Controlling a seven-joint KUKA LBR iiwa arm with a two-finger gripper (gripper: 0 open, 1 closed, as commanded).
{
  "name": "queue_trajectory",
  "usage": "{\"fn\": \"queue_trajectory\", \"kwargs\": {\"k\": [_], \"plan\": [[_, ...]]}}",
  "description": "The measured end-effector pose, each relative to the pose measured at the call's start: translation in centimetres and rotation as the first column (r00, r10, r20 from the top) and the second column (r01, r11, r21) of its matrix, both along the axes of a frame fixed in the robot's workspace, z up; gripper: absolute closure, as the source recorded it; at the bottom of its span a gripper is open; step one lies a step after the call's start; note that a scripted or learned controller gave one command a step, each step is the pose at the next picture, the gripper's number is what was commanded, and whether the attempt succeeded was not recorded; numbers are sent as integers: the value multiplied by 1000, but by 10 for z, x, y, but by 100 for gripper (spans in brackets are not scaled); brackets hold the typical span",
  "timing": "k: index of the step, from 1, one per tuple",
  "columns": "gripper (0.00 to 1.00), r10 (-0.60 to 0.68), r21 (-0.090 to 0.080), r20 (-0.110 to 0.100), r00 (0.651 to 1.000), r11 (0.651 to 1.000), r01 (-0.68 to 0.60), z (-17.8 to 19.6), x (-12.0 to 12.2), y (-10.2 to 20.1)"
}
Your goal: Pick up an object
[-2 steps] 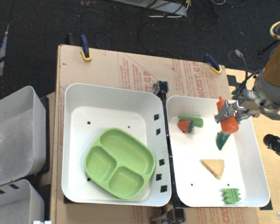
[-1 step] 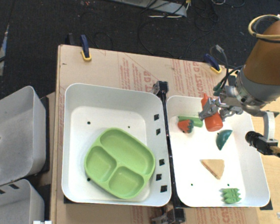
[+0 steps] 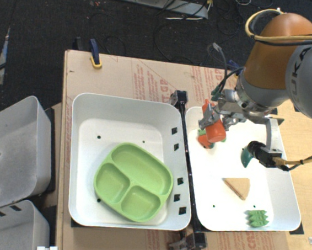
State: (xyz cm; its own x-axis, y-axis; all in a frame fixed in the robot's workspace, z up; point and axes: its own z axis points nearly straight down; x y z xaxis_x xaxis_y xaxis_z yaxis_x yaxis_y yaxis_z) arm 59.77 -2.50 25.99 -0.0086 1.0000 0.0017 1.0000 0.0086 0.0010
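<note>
a: the gripper (image 3: pixel 216 122) sits at the right bin's (image 3: pixel 283 179) upper left, fingers closed on a red-orange toy (image 3: pixel 216 133).

b: what could fail?

a: the hold looks shallow, so lifting could shake it loose.

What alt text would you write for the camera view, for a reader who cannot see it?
A grey robot arm's gripper hangs over the right white bin, an orange-red object between its fingers. That bin also holds a tan wedge, a small green piece and a teal object; the left bin holds a green divided tray.
</note>
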Motion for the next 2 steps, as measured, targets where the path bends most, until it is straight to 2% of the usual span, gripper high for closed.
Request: {"fn": "queue_trajectory", "kwargs": {"k": [2], "plan": [[100,0,0,0,1000,1000,0,1,2,109]]}}
